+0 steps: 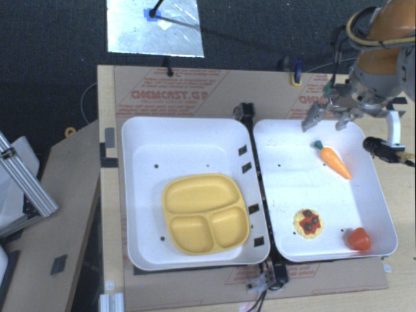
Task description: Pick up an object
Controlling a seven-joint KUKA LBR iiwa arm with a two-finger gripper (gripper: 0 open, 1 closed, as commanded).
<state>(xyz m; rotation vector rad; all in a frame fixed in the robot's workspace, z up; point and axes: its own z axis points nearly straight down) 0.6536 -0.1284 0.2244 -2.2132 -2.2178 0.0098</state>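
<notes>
Two white bins [188,132] sit side by side. One holds one yellow tray [205,212]. The other holds one carrot [336,162], one small tart [308,223] and one tomato [358,238].

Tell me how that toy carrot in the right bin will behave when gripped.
The carrot looks like smooth, rigid plastic, so probably light but slippery. Its tapered, rounded body may roll or squirt from the gripper if pinched near the narrow tip. It lies flat on the right bin floor, diagonally.

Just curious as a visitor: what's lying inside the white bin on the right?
The right white bin holds an orange toy carrot, a small round tart-like toy and a red tomato-like toy. Nothing appears covered.
</notes>
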